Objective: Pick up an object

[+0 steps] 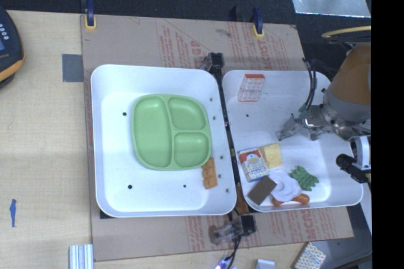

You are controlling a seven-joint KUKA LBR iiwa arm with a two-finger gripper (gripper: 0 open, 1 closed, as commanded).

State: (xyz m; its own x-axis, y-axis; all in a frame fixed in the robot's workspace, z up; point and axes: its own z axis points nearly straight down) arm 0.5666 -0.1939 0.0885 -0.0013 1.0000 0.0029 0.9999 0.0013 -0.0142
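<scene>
Starting at the far left, the left bin point(107, 135) is sitting on the worktop point(44, 154) with a green divided plate point(170, 132) lying flat in the middle of it. Just off that plate's lower right corner there's a small brown cracker-looking piece point(209, 173) resting near the bin wall.

Moving right past the plate, the right bin point(278, 94) is holding the real clutter. A red and white packet point(251, 88) is lying well up and right of the plate. Lower down, a little carton with a red label point(253, 164) and a yellow block point(273, 155) are touching each other, and below those a dark brown block point(262, 190), a white round thing point(287, 187), something orange point(298, 199) and a green leafy toy point(305, 177) are all crowding together.

The hand point(302, 125) is hanging over the right bin, above and right of the yellow block, nothing between its fingers. Honestly can't tell if they're apart or together from this angle.

What could go wrong, I'm guessing: that lower pile is packed tight, so a descent there could be nudging neighbours or pinching two things. The packet is lying flat too, so fingers might be sliding right over it.
</scene>
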